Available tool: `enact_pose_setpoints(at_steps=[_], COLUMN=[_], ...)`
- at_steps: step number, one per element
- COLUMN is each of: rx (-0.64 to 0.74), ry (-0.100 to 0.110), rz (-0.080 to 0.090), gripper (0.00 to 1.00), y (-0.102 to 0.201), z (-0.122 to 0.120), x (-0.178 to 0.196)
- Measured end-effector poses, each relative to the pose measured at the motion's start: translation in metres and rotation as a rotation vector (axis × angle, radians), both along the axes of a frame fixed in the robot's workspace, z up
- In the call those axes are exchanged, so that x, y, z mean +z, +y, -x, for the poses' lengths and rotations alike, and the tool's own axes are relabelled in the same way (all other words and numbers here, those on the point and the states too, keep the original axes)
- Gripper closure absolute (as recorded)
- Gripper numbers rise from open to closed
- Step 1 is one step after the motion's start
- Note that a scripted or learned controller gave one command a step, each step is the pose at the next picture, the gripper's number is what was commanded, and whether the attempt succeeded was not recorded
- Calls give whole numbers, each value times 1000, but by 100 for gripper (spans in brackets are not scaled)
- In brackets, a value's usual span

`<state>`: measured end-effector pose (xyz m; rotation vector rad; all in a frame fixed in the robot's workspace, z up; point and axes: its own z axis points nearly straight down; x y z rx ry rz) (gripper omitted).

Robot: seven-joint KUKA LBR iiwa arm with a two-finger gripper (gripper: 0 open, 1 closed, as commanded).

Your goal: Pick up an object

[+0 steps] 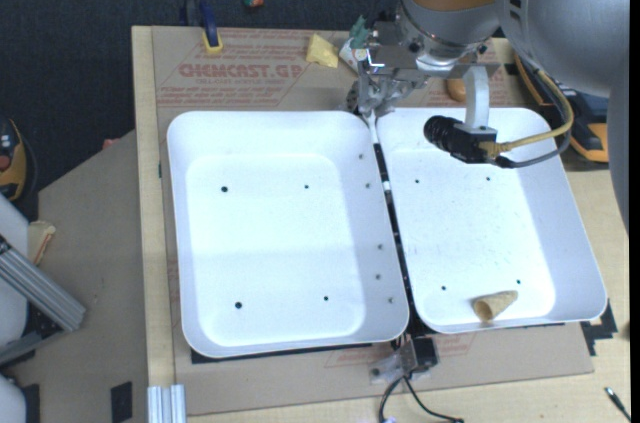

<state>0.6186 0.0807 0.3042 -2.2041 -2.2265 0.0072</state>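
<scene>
A small tan wedge-shaped object (495, 304) lies in the right bin (560, 211), close to its front edge. My gripper (369, 101) hangs at the back of the bench, right over the spot where the two bins' rear corners meet, far from the wedge. A black cylindrical part (455, 139) with a cable juts from the wrist over the rear of the right bin. The left bin (190, 211) holds nothing that I can see.
A yellow scrap (322, 52) lies on the board behind the left bin. A small orange piece (456, 89) sits behind the right bin, under the arm. A blue clamp (210, 26) grips the board's back edge. Cables hang at the front edge (410, 366).
</scene>
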Motion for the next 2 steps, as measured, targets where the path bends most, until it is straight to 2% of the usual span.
enact_pose_setpoints(at_steps=[1,2], rx=[7,-13], ry=[-2,-16], rz=[-3,2], gripper=[100,100], y=[151,105], z=[36,22], x=[-22,33])
